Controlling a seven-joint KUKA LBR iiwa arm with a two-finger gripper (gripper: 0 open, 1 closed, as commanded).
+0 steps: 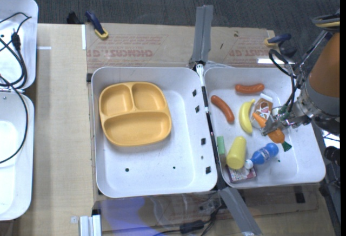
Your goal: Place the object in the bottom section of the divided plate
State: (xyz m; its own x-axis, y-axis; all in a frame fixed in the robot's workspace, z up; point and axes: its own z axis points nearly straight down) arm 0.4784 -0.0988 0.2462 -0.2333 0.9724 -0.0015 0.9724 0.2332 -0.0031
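The yellow divided plate [134,113] lies in the upper left of the left bin [157,170], its large section towards the view's bottom and two smaller sections above it. All three sections are bare. My gripper [274,123] is low in the right bin [305,172], right of the banana [247,116]. It sits over an orange carrot with a green top [278,136] and a white and orange packet [262,109]. The wrist and cables hide its tips.
The right bin also holds two sausages [223,108] [249,88], a yellow bottle [236,153], a small blue bottle [264,153] and a flat packet [241,174]. A grey divider post [202,34] stands between the bins. Blue-handled clamps [95,25] hold the cardboard behind.
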